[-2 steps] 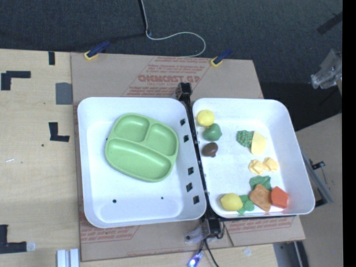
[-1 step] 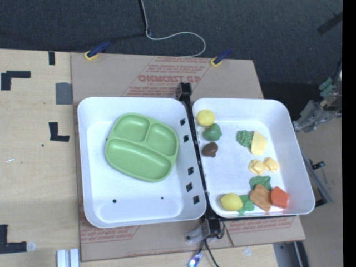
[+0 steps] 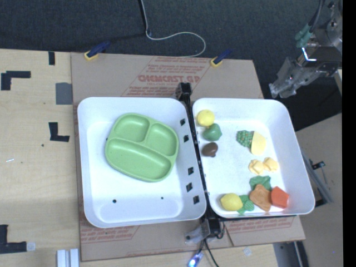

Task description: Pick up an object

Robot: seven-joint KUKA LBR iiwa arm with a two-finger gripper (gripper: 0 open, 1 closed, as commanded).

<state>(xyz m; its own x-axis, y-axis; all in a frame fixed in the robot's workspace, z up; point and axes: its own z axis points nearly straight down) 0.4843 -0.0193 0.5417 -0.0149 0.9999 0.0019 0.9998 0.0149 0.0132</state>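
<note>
Grey metal tool (image 3: 286,82) at the upper right, pale and angular, with faceted silvery plates. Teal-green patches on the housing above it, beside a small bright white mark. Dark, blocky wrist section behind, with thin dark cables running up along it. Fine detail too blurred to tell.

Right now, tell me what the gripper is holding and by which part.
Nothing. The gripper hangs outside the right bin, above its far right corner, with no object between its fingers; the toy food lies in the bin.
</note>
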